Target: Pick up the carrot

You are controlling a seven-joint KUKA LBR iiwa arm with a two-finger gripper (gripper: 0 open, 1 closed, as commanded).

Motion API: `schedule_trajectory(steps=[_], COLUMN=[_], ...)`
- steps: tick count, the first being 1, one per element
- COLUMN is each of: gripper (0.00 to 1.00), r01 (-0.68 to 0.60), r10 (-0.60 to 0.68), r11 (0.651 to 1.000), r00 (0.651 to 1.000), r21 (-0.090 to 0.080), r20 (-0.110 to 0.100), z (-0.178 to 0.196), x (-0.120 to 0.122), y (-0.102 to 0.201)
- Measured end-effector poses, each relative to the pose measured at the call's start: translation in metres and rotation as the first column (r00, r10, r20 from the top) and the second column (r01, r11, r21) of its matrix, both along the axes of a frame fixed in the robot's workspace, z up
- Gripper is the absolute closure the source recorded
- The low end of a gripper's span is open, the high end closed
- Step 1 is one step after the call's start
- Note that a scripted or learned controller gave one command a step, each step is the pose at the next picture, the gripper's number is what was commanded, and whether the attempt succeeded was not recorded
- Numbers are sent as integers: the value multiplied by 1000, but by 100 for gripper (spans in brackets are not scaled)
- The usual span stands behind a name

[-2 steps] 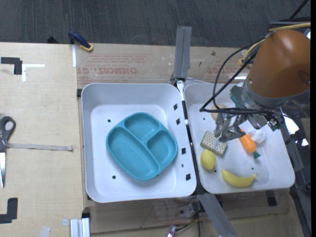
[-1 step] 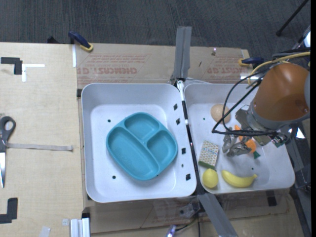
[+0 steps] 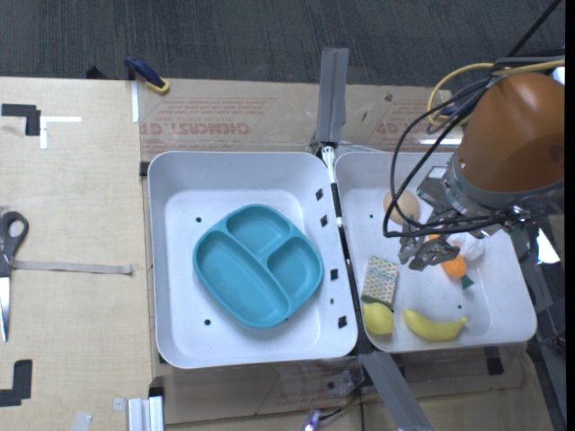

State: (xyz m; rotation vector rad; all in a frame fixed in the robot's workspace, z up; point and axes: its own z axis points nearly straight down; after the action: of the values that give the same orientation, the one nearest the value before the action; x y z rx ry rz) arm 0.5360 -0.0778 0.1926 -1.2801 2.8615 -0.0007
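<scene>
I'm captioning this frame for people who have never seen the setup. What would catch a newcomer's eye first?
First the big orange band of the arm looming over the right bin, with its gripper low beside the carrot. Next, the blue divided plate lying alone in the left bin. Then the banana and lemon along the right bin's near edge.

Red printed lettering is running along the cardboard sheet [image 3: 225, 115] lying behind the two bins, toward twelve o'clock of the left bin [image 3: 171, 268]. It is showing upside down and mirrored from this camera, and is too faint to be spelled out with confidence. No other writing is showing legibly.
</scene>
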Motion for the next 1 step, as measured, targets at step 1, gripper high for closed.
schedule_trajectory(steps=[1], gripper=[100], r01=[39], r10=[-39], r11=[999], r00=[999], r21=[1], r20=[-1], z=[35], x=[70], y=[24])
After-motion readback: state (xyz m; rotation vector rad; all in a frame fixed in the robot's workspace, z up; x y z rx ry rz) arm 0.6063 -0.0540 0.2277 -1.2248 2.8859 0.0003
